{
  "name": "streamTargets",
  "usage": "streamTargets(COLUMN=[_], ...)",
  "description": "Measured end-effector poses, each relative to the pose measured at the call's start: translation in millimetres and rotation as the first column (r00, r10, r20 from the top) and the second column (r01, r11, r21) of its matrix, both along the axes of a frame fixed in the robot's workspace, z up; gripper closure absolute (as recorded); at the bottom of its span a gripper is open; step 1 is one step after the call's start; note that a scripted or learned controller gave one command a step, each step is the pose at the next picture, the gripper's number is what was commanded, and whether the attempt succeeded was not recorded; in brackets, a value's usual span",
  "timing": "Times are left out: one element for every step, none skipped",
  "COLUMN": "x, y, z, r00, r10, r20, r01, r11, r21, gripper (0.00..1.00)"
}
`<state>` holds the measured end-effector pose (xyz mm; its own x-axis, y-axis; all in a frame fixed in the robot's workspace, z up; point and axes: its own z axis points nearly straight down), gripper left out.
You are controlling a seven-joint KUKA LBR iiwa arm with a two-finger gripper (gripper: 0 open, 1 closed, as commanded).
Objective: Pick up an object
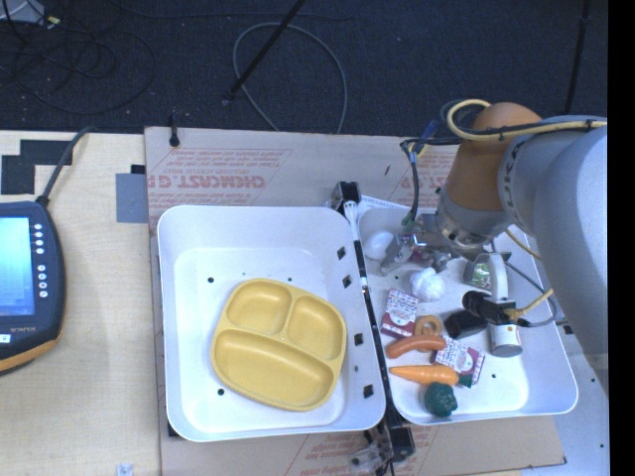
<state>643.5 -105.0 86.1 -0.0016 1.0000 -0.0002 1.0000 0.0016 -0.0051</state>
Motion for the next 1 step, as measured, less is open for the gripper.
streamTargets(x=[-0.1], y=[7.9], z=[0.0], r00=[1.000], r10=[0.000], r20=[-0.001], r01=[0.000], r11=[1.000], r21=[0.000], gripper=[0.00])
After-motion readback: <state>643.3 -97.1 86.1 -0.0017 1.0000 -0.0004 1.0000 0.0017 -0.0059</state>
